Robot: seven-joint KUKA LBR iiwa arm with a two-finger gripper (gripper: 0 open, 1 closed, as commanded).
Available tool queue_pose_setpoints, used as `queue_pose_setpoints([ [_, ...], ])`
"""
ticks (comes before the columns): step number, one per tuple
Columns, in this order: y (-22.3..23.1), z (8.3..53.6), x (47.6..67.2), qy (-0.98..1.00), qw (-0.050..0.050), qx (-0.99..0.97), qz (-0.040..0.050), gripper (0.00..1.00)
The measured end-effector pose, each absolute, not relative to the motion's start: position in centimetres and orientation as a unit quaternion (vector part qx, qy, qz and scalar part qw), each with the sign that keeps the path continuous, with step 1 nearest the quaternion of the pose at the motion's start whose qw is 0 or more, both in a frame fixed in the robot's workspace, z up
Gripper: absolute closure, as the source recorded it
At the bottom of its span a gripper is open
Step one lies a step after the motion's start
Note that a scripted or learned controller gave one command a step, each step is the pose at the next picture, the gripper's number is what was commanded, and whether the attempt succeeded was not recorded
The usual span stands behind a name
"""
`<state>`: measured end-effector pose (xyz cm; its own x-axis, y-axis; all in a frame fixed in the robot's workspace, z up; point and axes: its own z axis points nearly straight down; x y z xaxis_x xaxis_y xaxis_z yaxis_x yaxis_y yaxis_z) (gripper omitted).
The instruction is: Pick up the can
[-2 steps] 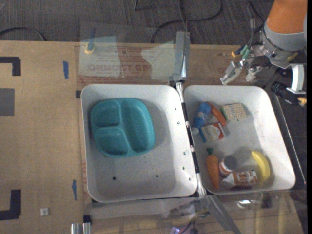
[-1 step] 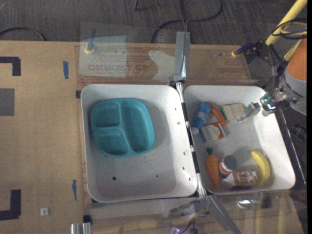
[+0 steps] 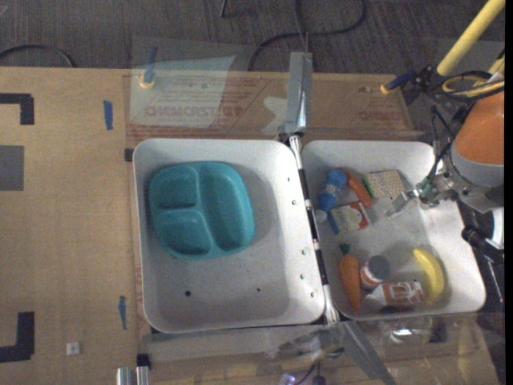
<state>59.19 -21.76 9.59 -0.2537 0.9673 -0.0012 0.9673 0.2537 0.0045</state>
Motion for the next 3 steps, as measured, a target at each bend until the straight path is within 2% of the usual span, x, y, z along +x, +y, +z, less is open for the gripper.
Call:
queue_pose_setpoints([
  [1,-22.0,8.8,66.4,0.856,-0.013,0.517,-0.0028,0.00],
  [2,-21.8,8.8,66.6,0.839,-0.012,0.544,0.0019,0.00],
  [3,-15.5,8.8,65.0,0.861,0.003,0.509,0.0013,0.00],
])
